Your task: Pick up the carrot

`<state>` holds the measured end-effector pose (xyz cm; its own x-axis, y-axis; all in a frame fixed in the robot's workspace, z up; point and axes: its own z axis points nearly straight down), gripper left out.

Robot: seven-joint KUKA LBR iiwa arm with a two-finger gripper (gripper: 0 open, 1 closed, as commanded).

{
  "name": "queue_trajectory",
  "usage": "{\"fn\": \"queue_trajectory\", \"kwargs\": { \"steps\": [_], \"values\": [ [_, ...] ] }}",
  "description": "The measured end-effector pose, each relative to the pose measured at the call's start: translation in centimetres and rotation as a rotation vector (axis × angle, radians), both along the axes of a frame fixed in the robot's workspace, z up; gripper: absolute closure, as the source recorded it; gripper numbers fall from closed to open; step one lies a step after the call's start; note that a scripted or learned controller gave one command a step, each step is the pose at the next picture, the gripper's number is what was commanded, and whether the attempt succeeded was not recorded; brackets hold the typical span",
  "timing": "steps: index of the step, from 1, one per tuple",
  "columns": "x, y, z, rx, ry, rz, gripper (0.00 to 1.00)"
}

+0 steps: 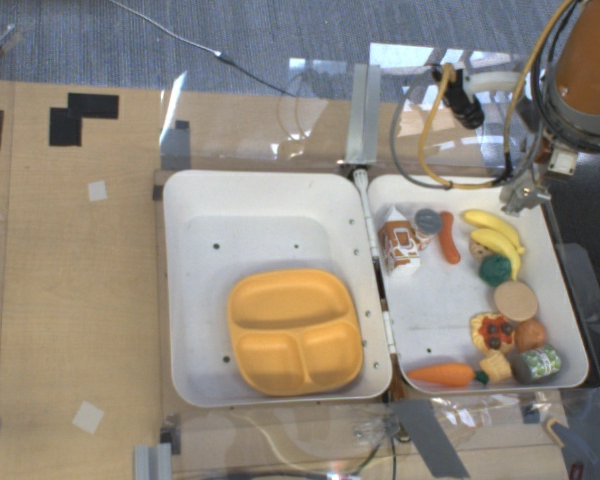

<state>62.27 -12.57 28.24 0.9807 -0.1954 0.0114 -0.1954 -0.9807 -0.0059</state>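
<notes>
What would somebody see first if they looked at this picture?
Probably the big yellow divided plate lying in the left bin. Next, the toy food crowded in the right bin: bananas near the far right corner, a carrot along the near wall. The orange-banded arm looms at the upper right.

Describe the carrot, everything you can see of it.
The carrot is a small orange toy, smooth and plastic-looking, tapering to a point at its left end. It lies flat on the floor of the right bin, along the near wall, pointing left to right. Its thick right end meets a small green bit and sits against a pale yellow block. Nothing grips it.
</notes>
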Motion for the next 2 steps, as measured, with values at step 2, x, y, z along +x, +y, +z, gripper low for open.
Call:
{"fn": "queue_trajectory", "kwargs": {
  "steps": [2],
  "values": [
    [-8.0, -1.0, -0.9, -0.003, -0.004, -0.009, 1.00]
  ]
}}
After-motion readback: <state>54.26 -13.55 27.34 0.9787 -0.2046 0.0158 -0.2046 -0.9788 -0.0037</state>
